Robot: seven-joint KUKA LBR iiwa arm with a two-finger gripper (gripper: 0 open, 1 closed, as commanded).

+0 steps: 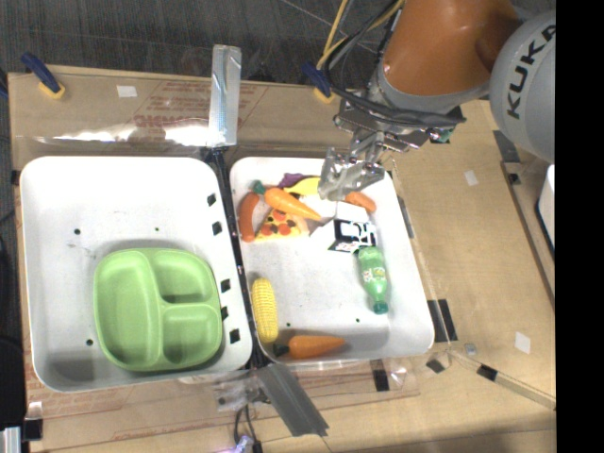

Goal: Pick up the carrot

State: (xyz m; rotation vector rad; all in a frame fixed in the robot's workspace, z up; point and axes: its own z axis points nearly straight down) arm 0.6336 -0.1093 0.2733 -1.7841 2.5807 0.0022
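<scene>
The jaws [345, 179] are seen lowered at the far edge of the right bin [406, 333]; their opening cannot be told. A carrot [292, 203] is lying just left, ungrasped.

Gripper [347, 179] hangs over the right bin's [415, 291] twelve o'clock edge, beside a carrot [293, 203] lying across a pizza slice [281, 223]. A green bottle [373, 277] sits at three o'clock, corn [265, 310] and another carrot [315, 346] at six. A green tray [159, 307] rests in the left bin [57, 196].
</scene>
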